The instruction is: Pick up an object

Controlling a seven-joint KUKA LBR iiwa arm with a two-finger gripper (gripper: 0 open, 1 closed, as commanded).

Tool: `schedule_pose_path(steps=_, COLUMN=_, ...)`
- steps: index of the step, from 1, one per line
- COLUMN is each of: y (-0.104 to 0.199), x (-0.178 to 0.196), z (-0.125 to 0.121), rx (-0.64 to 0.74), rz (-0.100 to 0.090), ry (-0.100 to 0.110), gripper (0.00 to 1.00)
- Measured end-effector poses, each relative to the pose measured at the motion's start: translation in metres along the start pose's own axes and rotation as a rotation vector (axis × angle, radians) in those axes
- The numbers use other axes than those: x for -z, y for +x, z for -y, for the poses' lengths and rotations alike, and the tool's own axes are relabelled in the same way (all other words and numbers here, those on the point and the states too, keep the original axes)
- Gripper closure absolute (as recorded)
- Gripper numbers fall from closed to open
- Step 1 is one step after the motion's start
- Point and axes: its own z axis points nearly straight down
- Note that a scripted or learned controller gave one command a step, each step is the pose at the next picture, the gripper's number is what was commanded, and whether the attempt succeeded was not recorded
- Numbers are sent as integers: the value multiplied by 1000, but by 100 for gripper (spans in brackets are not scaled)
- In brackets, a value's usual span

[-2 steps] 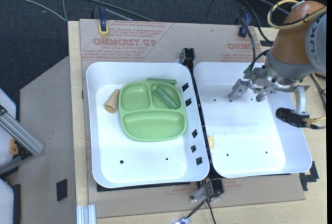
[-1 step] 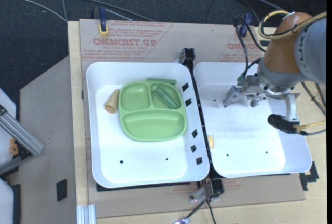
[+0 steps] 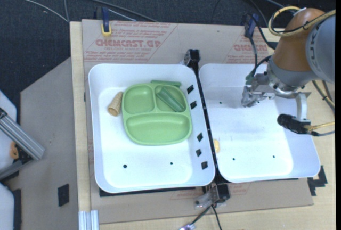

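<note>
A light green divided plate (image 3: 155,115) lies in the left bin (image 3: 146,173). A darker green stick-like piece (image 3: 171,98) rests in the plate's upper right compartment. A tan cone (image 3: 114,104) lies on the bin floor just left of the plate. A small yellow item (image 3: 216,145) sits at the left edge of the right bin (image 3: 266,162). My gripper (image 3: 249,99) hangs low over the upper middle of the right bin, far from the yellow item and from the plate. Nothing shows beneath it on the white floor.
A black divider with clips (image 3: 198,117) runs between the two bins. The grey and orange arm (image 3: 295,53) comes in from the right over the right bin's far corner, with a black cable fitting (image 3: 292,123) beside it. Cables cross the dark floor behind the bench.
</note>
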Motion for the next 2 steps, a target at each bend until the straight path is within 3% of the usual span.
schedule_pose_path(steps=2, y=12, x=102, z=1, rx=2, rz=2, ry=-7, gripper=100)
